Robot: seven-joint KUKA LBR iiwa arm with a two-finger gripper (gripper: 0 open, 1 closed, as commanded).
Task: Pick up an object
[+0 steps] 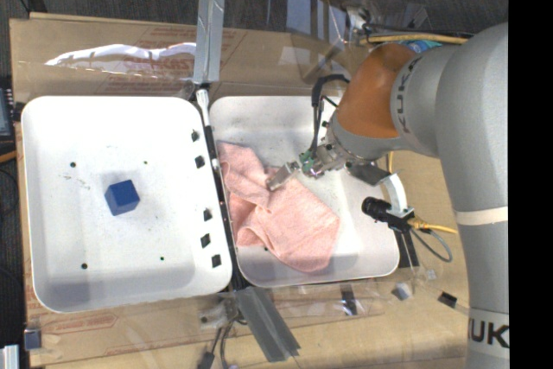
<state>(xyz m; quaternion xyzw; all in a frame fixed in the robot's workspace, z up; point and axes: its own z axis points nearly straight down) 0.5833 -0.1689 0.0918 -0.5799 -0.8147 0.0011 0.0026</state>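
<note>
So the thing most in play here is the pink cloth (281,207), crumpled up in the right bin (259,112), filling the lower-left part of it. It's a rumpled heap that runs roughly from upper left (near the divider between the bins) down to the lower right, so that diagonal is its long axis, more or less.

The gripper (283,177) is right on top of it, sitting at the upper edge of the cloth near the middle of the frame. The arm (389,104) comes in from the right and reaches down-left, so the bulk of the cloth lies below and slightly left of the fingertips. Honestly can't tell whether the claw is spread or closed; the fingers are small, greyish and blend into the folds. I also wouldn't say it's holding anything, since no fabric visibly sits between the fingers.

My guess is it's at the grab stage, with the cloth not lifted yet.

Further out: a small blue cube (122,196) sits alone in the left bin (52,121), well apart from the gripper. The cloth is clearly the closer target.
</note>
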